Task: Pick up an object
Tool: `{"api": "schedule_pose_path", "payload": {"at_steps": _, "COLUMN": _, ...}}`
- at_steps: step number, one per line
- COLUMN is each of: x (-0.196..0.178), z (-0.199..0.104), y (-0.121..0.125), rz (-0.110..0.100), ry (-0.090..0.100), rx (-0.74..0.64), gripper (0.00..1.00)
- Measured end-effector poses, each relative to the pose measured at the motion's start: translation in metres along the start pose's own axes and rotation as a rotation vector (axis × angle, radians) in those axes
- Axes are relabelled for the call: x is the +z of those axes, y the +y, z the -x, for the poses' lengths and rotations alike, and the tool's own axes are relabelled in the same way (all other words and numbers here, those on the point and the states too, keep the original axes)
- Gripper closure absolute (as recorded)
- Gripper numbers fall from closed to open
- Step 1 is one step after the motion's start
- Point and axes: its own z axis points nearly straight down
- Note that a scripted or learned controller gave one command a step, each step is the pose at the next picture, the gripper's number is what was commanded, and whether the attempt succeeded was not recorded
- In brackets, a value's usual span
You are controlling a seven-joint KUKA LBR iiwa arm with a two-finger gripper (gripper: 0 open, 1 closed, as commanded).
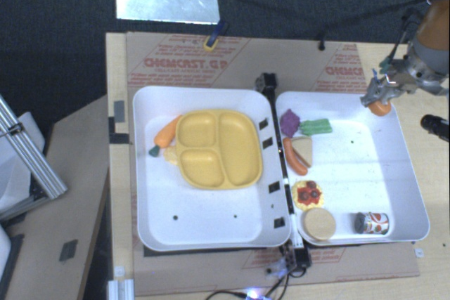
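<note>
— Where's the arm (430, 46) right now?

— Over at the right, above the far corner of the right bin (401, 172). The gripper (377, 96) hangs at that bin's back rim, and there's a small orange thing (380, 107) tucked right under its tip.

— Pinched between the fingers?

— Looks that way: the orange piece sits at the fingertips, closed in on it, just over the rim.

— What else is in that bin?

— Along its left side: a purple piece (289, 122) at the back, a green piece (316, 126) just beside it, then a hot dog (295, 157) touching a sandwich wedge (304, 149). Nearer us, a little pizza (308, 194), a round tan cookie (319, 223) right below it, and a small can (372, 223) lying on its side near the front right corner.

— And the left bin (151, 207)?

— A yellow divided plate (214, 149) in the middle. A carrot (166, 133) leans against its left edge, tilted, with a pale yellow bit (171, 155) peeking out below it.

— The bins touch?

— Side by side, a black divider (275, 144) between them, all on a cardboard sheet (190, 60).
</note>
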Motion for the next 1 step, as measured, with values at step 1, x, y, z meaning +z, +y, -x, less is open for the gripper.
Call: {"api": "schedule_pose_path", "payload": {"at_steps": 1, "x": -0.0232, "z": 0.0002, "y": 0.0012, "rz": -0.003, "ry": 0.001, "rx": -0.001, "gripper": 1.0}}
